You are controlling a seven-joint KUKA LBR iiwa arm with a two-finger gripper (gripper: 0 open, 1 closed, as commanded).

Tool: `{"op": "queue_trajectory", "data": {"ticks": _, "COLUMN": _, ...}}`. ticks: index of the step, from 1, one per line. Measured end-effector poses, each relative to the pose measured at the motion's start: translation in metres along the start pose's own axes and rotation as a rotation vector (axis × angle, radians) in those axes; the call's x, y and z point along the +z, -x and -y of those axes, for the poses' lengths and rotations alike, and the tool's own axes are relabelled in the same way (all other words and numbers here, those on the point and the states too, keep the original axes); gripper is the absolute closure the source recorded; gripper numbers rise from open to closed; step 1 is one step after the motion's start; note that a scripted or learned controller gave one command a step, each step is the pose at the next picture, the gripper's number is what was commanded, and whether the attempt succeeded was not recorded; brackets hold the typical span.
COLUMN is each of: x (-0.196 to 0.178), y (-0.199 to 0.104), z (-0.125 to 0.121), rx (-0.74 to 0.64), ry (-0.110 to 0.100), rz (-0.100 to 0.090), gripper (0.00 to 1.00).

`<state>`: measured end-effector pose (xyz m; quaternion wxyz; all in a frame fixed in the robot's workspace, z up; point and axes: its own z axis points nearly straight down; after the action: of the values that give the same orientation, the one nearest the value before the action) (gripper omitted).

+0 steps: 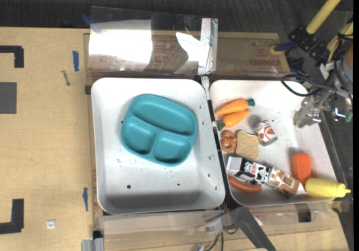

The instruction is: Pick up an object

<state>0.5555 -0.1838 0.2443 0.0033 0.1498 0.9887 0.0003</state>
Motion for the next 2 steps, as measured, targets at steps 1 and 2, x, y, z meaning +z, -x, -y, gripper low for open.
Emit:
{"op": "queue_trajectory", "data": {"ticks": 1, "x": 0.0604, "y": 0.0538, "z": -0.0682, "rx": -0.026, "ry": 0.001, "rz": -0.003, "gripper": 1.0}}
{"op": "queue_trajectory", "data": {"ticks": 2, "x": 0.0572, "y": 0.0553, "z": -0.066, "rx": -0.023, "ry": 0.0, "rz": 0.003, "gripper": 0.0}}
